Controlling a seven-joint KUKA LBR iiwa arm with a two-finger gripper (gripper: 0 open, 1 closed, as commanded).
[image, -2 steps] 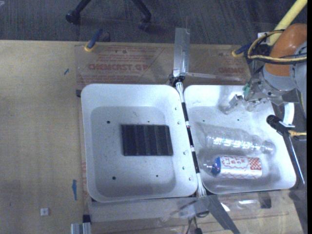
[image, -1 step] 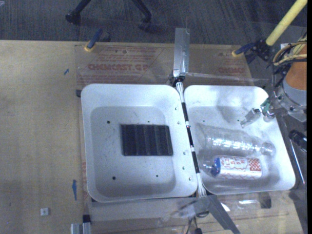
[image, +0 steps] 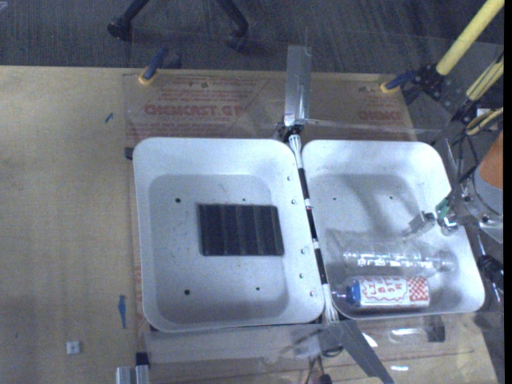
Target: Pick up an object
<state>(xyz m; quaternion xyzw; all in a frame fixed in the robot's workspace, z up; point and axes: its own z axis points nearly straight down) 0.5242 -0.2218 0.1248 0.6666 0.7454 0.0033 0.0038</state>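
Surface is carrying two bins, bottle [image: 396,260] lying in the rt one [image: 352,166] w/ end effector [image: 438,217] hovering near for a pick, grip state can't tell.

Right bin's [image: 376,154] near side: bottle [image: 398,260], tube [image: 388,291].

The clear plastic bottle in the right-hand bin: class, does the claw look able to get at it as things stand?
Probably yes. The clear plastic bottle lies uncovered in the right bin, with the claw just above its right end. Only the red-and-white package lies close beside it, toward the front wall.
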